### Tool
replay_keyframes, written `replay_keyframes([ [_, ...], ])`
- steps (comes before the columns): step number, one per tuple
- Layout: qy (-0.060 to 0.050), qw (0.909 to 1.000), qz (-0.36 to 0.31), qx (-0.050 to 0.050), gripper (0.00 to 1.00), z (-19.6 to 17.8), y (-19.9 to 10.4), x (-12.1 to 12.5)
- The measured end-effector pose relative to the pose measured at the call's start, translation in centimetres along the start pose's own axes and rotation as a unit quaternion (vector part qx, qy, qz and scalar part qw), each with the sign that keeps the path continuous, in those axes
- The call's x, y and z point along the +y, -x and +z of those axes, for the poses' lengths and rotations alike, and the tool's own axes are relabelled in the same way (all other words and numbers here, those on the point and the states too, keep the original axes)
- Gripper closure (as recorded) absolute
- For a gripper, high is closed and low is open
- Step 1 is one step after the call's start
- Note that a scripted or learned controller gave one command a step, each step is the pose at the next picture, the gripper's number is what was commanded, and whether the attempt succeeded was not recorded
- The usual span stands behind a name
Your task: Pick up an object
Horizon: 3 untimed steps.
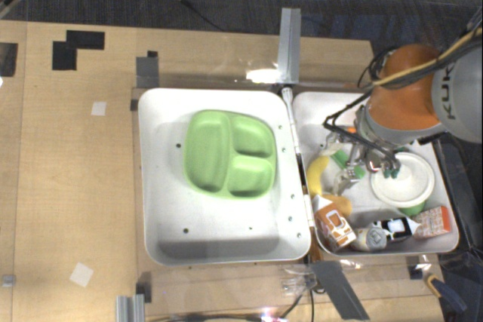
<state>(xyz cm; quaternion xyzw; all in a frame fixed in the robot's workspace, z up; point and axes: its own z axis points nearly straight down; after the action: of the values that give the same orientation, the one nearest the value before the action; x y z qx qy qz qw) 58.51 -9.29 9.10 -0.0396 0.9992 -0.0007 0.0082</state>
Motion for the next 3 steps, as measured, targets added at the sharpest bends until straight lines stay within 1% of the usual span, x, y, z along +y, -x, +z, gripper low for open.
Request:
replay_keyframes([
  [1, 0.000, 0.9975, 0.071, -0.003, 0.00, -0.2, -6.7, 0.3],
  [2, -0.001, 0.9993, -0.038, -0.002, 0.00, 0.0, -0.6, -0.1],
  [3, -0.001, 0.9992, -0.039, -0.003, 0.00, -0.2, -4.1, 0.7],
])
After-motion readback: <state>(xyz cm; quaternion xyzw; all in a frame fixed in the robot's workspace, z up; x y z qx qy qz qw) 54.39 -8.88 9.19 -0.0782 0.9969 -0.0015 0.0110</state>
